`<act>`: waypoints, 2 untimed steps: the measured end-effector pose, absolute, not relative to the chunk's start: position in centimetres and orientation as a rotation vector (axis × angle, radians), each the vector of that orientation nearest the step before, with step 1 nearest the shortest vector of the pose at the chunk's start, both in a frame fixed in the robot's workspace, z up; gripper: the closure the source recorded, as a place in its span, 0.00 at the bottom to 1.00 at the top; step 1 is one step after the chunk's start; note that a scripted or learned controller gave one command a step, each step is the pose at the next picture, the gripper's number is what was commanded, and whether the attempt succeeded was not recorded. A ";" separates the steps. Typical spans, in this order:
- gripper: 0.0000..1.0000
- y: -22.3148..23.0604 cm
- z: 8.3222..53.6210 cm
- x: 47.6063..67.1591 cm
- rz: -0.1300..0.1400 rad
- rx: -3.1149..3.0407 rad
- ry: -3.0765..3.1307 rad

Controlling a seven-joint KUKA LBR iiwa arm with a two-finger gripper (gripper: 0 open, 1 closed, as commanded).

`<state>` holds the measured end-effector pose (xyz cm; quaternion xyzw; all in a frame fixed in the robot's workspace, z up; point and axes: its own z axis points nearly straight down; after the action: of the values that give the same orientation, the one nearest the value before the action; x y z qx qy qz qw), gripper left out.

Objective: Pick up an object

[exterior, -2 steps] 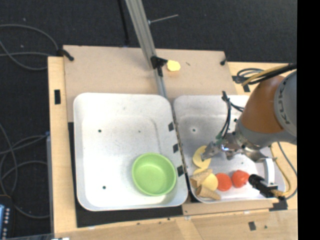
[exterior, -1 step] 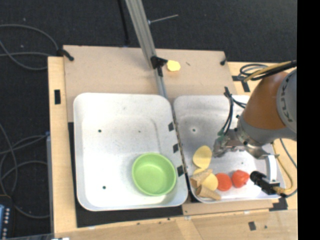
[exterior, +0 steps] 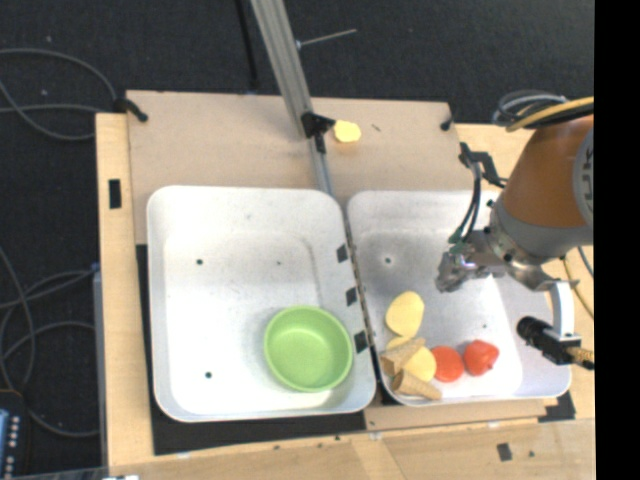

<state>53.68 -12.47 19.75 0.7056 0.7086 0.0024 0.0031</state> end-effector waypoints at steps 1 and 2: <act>1.00 -12.5 21.9 53.8 0.005 2.214 2.224; 1.00 -8.1 21.3 56.2 0.004 2.213 2.230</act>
<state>56.25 -8.11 21.26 0.7044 0.7098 0.0011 -0.0001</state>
